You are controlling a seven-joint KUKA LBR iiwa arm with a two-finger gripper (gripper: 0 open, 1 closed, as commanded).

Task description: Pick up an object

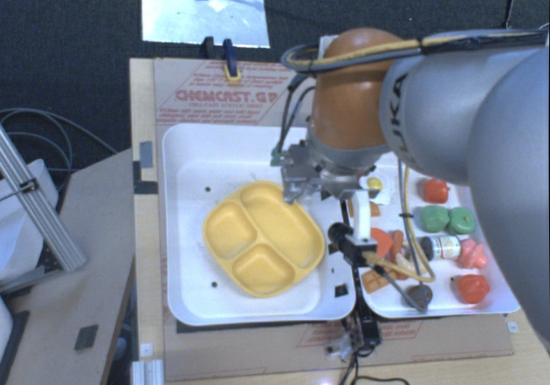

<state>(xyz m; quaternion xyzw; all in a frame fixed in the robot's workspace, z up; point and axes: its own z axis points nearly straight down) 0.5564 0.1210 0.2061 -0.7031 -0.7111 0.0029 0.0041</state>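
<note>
Hovering over the wall between the two bins, the grey arm (464, 100) blocks a good part of the scene. Its gripper (292, 184) sits just above the upper right rim of the yellow divided plate (262, 241). I cannot tell whether the gripper is spread or pressed together (the wrist hides the business end), and nothing is visibly held.

The left bin (206, 160) holds the plate alone, lying flat toward the bin's right side. It is the closest candidate for the pick.

Main risk, as I judge it: the plate is wide and shallow, so a two-finger grasp has only the thin rim to bite. A descent slightly inside the rim would press into a compartment and close on nothing. A descent slightly outside would hit the bin floor. A bite on one edge could also tilt the plate and let it slip out on the lift, or shove it against the bin wall.

The right bin (447, 299) is crowded with small things. They include green pieces (434, 219), a red tomato (435, 191), a bottle (443, 247) and a spoon (418, 295), several touching or just beside each other. A pick there risks pinching two at once, or nudging the round ones so they roll clear.
</note>
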